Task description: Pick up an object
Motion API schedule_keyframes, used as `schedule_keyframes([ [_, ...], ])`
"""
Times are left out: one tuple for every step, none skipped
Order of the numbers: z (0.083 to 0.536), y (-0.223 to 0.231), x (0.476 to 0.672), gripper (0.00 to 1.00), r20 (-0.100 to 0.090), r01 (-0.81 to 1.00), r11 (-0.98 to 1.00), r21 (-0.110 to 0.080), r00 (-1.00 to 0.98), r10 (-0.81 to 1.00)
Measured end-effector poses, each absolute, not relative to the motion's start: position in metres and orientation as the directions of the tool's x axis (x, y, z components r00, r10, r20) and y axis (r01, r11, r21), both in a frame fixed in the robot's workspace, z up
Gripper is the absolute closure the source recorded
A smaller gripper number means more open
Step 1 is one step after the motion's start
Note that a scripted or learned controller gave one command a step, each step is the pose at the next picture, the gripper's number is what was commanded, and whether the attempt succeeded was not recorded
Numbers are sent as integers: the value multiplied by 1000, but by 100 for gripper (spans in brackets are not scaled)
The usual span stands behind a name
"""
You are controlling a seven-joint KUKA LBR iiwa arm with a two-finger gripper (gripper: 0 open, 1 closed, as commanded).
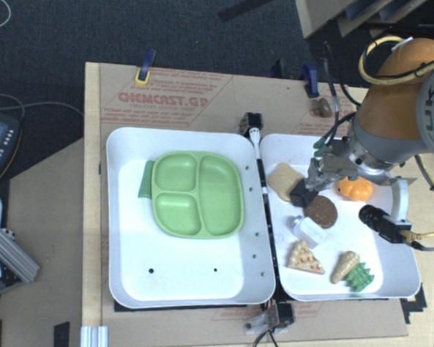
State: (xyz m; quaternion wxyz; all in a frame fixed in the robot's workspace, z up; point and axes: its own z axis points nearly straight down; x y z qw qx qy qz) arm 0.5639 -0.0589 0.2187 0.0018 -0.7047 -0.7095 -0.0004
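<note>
Two white bins sit side by side on the bench [170,104], their inner rims touching. In the left bin [124,259] a green plate [197,193] with three compartments lies flat, a little toward 12 o'clock from the bin's middle. A darker green flap [145,179] sticks out from under the plate's 9 o'clock edge; what it is cannot be told. Two dark specks [151,270] dot the bare floor toward 6 o'clock. The right bin [391,257] holds the loose things to pick from. A tan bun [281,179] lies at its 10 o'clock. At the bun's 4 o'clock the gripper [302,193] is down low, between bun and disc and close to both; whether it touches either, and whether it is open or closed, cannot be told. A small white lump [307,228] lies just beside the disc at that disc's 7 o'clock, and a pizza slice [306,258] lies at the bin's 7 o'clock, near the lump but apart from it. The brown disc [322,211] rests flat near the bin's middle. A tan stick [345,265] lies tilted at the bin's 5 o'clock, touching a green sprig [360,277] at its own 4 o'clock. An orange piece [356,189] sits at the disc's 2 o'clock, its top hidden by the wrist. The arm [397,107] comes in over the bin's 1 o'clock corner
</note>
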Motion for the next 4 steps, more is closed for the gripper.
schedule_keyframes([
  [212, -11, 550, 100, 1, 1000, 3, -4, -3, 1000],
  [232, 41, 539, 100, 2, 1000, 7, 2, -7, 1000],
  [233, 35, 540, 100, 1, 1000, 0, 1, 0, 1000],
  [219, 21, 544, 100, 0, 1000, -2, -3, 2, 1000],
])
